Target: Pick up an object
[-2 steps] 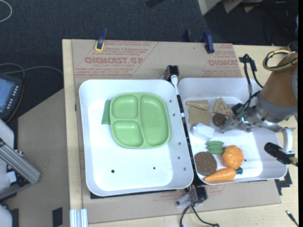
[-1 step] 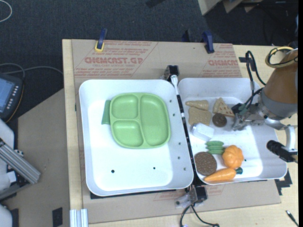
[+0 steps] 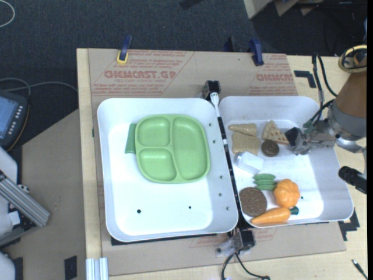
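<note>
Arm (image 3: 352, 107) comes in from the right, over the right bin (image 3: 335, 206), wrist low near that bin's right wall, about halfway along it. Gripper (image 3: 296, 139) points left into the bin, tip just right of the food cluster in the far half. Can't tell if the fingers are open or closed, they read as a dark blur. Nothing visibly held between them.

Right bin contents:
- Cracker-like tan slab (image 3: 243, 137) near the far-left corner, against the left wall.
- Cheese wedge (image 3: 273, 132) just right of it, near the far wall.
- Small brown round piece (image 3: 270, 149) just in front of the wedge, close to the gripper tip but apart from it.
- White flat piece (image 3: 249, 163) near the left wall, mid-bin, hard to make out against the bin floor.
- Green pea pod (image 3: 266, 181) in front of that.
- Dark brown round patty (image 3: 253, 200) near the front-left corner.
- Orange pumpkin-shaped piece (image 3: 287, 192) just right of the patty, touching or nearly touching the pod.
- Carrot (image 3: 270, 216) lying along the front wall, just in front of patty and pumpkin piece.

Left bin (image 3: 116, 209): a green divided plate (image 3: 172, 148) with three compartments sits in the far half, roughly centred left to right. A green edge sticks out from under its left side. Near half of the bin floor shows a couple of small dark dots.

Both bins sit side by side on a cardboard sheet (image 3: 145, 72) clamped at the far edge of the bench.
</note>
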